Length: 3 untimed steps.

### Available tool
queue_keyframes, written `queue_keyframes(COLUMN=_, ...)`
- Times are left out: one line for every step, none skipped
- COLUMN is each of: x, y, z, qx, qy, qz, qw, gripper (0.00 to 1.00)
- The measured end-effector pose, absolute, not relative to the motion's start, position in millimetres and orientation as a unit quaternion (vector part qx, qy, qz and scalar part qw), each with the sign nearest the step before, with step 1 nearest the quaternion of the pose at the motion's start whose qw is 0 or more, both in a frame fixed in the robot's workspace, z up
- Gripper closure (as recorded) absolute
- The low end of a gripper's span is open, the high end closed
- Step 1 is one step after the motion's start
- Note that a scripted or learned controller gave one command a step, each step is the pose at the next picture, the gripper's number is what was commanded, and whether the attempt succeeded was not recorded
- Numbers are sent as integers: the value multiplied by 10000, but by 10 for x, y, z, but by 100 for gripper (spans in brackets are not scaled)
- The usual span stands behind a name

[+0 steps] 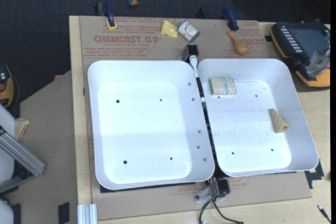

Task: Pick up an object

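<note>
Two shallow white bins sit side by side on the bench [157, 42]; the left bin [100, 113] shows bare floor with a few dark dots; the right bin [296, 97] holds a green-and-white sponge [222, 86] at its far left and a tan wedge-shaped piece [279, 120] toward its right wall, well apart; beyond the bins lie a yellow scrap [169, 29], a small box [188, 31] and a wooden handle [238, 43]; the end effector's state cannot be told.

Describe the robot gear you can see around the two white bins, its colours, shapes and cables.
A handheld controller lies at the right edge: black face, rows of pale keys, yellow-orange casing. A black cable trails from the front of the bins' seam. Blue clamps grip the board's far edge.
</note>
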State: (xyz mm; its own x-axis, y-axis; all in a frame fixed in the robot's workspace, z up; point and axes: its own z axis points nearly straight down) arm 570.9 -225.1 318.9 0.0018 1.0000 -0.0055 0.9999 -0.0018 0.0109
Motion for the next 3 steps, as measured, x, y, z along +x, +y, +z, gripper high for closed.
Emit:
queue_keyframes(x=5191, y=-2241, z=3038, qx=7080, qy=7062, qz=-10, qw=-23, gripper=100)
queue_keyframes(x=5090, y=-2246, z=3385, qx=7073, qy=7069, qz=10, qw=39, gripper=100)
queue_keyframes(x=4788, y=-2248, z=3983, qx=7072, qy=7070, qz=14, qw=51, gripper=100)
